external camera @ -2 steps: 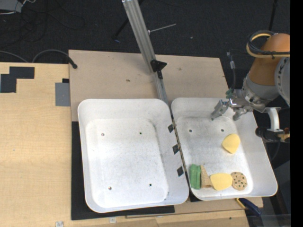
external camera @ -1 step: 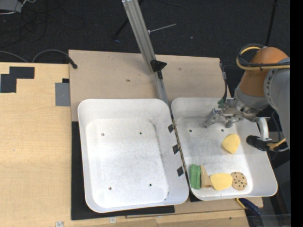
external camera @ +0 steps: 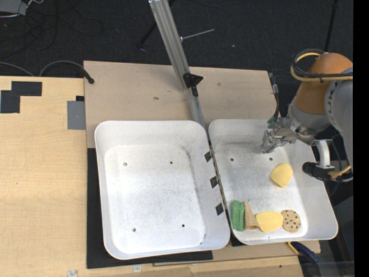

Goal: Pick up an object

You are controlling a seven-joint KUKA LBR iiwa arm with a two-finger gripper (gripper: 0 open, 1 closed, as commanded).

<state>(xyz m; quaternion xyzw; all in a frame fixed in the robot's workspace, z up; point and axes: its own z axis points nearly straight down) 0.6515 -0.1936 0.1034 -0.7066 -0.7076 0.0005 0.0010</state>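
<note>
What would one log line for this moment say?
gripper: over right bin, holding nothing | yellow piece: loose nearby | green item, cookie: front edge

White bins [external camera: 151, 183], yellow lump [external camera: 281, 175], yellow disc [external camera: 268, 221], choc-chip cookie [external camera: 291, 220], green piece [external camera: 237, 215], orange arm band [external camera: 319, 91]

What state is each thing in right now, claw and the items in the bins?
claw: above the right bin's upper part, nothing seen between its fingers
yellow piece: lying loose, alone mid-bin
green item: lying by the bin's near left corner
tan wafer: beside the green item
yellow disc: lying flat
cookie: lying flat
right bin: holding all five items
</note>
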